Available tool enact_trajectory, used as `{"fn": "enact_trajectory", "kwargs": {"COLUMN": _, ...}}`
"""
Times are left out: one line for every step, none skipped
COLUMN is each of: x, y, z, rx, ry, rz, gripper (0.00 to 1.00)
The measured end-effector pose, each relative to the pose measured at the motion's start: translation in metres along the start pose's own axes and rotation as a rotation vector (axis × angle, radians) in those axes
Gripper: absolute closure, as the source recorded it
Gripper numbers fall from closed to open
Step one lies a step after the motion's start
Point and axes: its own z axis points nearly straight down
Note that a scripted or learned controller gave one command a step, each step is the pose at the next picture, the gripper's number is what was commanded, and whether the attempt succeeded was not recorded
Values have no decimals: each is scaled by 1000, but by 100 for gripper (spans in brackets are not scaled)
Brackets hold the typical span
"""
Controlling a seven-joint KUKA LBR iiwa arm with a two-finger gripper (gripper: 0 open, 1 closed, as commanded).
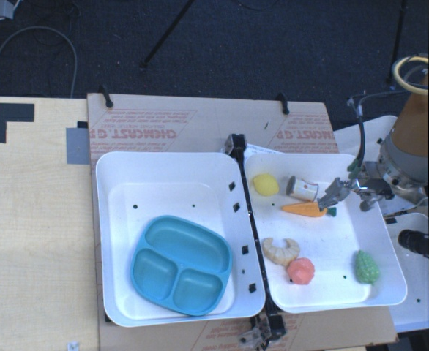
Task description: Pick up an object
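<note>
The gripper (334,196) is down in the right bin (390,269), right over the carrot (304,210), at its leafy end. How far the jaws are spread cannot be told. Left of the carrot sits the lemon (266,185); below it lie the shrimp (281,250) and the pink fruit (301,271).

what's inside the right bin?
The right bin holds a yellow lemon, small cylinder, carrot, shrimp, pink fruit, green piece. The gripper covers the carrot's right tip.
</note>
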Motion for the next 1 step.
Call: {"fn": "enact_trajectory", "kwargs": {"x": 2, "y": -1, "z": 44, "rx": 7, "ry": 2, "rz": 0, "gripper": 0}}
